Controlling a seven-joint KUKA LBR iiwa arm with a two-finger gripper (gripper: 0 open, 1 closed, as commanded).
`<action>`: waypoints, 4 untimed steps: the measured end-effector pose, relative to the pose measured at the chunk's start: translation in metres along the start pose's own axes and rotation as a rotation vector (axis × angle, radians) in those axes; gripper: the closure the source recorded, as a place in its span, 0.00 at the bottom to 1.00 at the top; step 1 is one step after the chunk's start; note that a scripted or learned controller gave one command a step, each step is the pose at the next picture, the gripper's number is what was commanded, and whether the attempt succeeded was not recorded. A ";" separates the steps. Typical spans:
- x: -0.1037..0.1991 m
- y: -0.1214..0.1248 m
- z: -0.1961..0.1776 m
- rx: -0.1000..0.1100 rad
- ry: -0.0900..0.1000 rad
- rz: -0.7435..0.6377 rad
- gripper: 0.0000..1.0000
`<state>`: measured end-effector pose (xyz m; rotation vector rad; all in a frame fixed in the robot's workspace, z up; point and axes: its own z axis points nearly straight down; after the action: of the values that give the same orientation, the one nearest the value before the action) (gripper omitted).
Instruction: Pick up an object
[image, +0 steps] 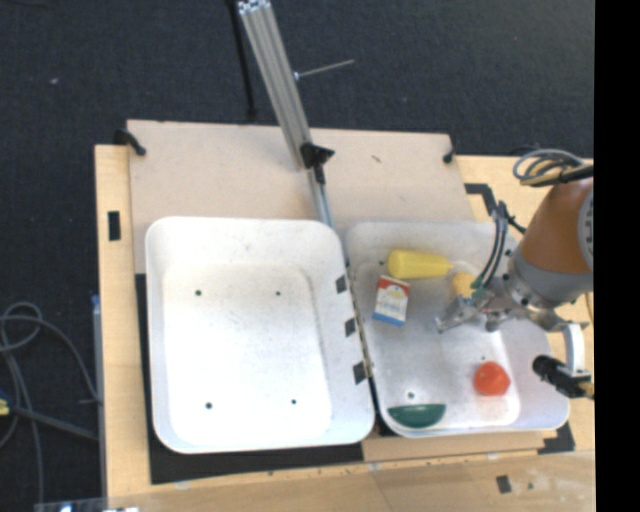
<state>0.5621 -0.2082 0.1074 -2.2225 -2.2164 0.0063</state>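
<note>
We find four candidates in the right bin (362, 300): a yellow squash-shaped toy (418, 264) at the far side, a small red, white and blue carton (391, 299) just beside it near the left wall, an orange-red ball (490, 379) toward the near right, and a dark green bowl-like piece (417, 413) against the near rim. The gripper (458, 318) hangs low over the bin's middle, between carton and ball, with nothing visibly between its jaws; whether they stand open or closed we cannot tell. We judge the step to be approach, no grasp yet made. The next move calls for choosing one target and centring over it. The ball has the most free floor around it; the green piece and carton crowd the walls. The left bin (160, 250) lies alongside on the surface (400, 150)
</note>
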 end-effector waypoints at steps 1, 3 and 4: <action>-0.001 0.003 -0.015 -0.011 -0.001 0.005 1.00; -0.013 0.010 -0.139 -0.013 -0.003 -0.006 1.00; -0.013 0.011 -0.154 -0.009 0.000 -0.008 1.00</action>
<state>0.5738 -0.2216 0.2616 -2.2175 -2.2302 -0.0033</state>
